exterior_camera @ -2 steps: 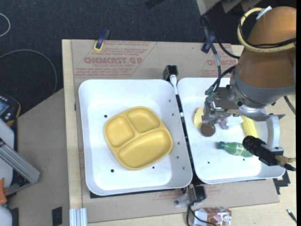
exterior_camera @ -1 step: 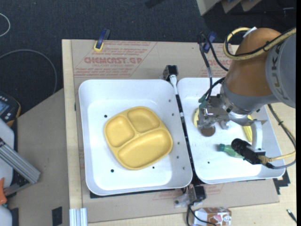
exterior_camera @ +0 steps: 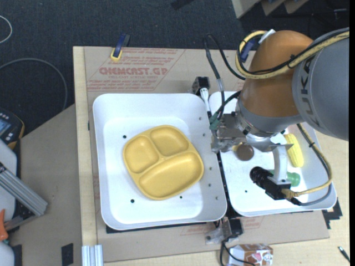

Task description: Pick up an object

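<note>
Bench with a brown board top bearing red printed lettering. Two shallow white bins rest directly on it, side by side: the left bin and the right bin (partly covered by the arm). A small blue-and-yellow item lies at the board's far edge, well apart from both bins.

Bright, even overhead light floods the bench, washing the left white bin close to pure white and costing its rim some detail. The yellow divided plate casts only a thin, soft shadow. A broad sheen sits on the arm's orange band. The dark floor at top left stays dim, and fine detail looks slightly soft throughout.
</note>
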Robot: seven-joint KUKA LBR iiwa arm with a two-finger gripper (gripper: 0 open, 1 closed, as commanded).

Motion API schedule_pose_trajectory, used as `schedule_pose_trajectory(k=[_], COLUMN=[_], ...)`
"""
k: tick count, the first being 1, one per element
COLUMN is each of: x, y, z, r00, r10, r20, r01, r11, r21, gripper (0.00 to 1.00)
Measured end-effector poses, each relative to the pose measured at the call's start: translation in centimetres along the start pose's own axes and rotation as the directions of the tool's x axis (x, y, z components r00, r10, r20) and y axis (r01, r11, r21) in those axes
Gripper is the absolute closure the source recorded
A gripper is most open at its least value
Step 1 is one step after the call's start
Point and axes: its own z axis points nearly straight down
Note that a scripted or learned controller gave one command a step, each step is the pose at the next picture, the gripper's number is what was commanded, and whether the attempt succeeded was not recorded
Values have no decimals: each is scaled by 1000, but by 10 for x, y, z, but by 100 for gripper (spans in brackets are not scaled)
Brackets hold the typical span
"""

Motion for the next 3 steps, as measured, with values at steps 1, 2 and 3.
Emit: schedule_pose_trajectory(k=[1,2,3], x=[25,24,24], y=[-16,-17,-16], z=[-154,-155,-165], r00=[1000,1000,1000], r10=[1,4,3], r20=[-4,2,3], r01=[-1,-4,-3], r11=[1000,1000,1000], r21=[-18,-2,-4], gripper=[100,100,100])
